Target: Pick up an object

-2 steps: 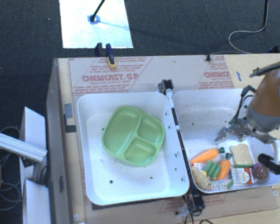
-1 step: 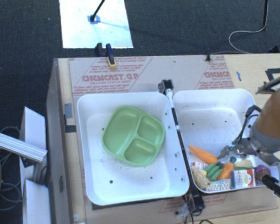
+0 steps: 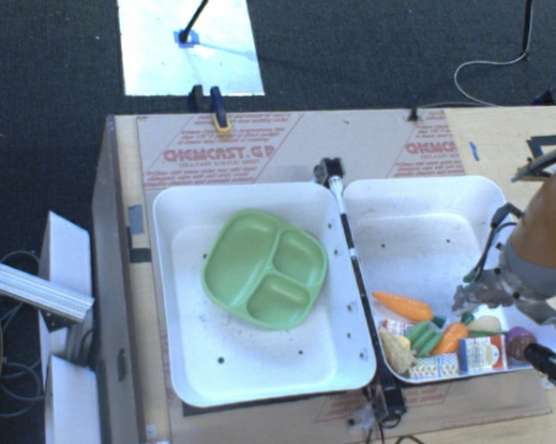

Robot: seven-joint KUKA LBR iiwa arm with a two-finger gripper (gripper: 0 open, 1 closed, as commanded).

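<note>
Small toy foods lie heaped in the near corner of the right bin (image 3: pixel 418 212): an orange carrot (image 3: pixel 403 305), a second carrot (image 3: pixel 449 337), a green piece (image 3: pixel 421 334), a pale yellow piece (image 3: pixel 396 349), a white and red carton (image 3: pixel 480 352) and a purple piece (image 3: pixel 520 343). My gripper (image 3: pixel 474 295) hangs at the right side of that bin, just above the right end of the heap. The orange-banded wrist (image 3: pixel 549 233) rises behind it. Nothing shows between the fingers.
A green divided plate (image 3: pixel 265 269) lies in the left bin (image 3: pixel 184 297). A black rod (image 3: pixel 346 236) runs along the seam between the bins. Clamps (image 3: pixel 217 107) sit at the bench's far edge. A cable (image 3: pixel 494 62) trails over the floor behind.
</note>
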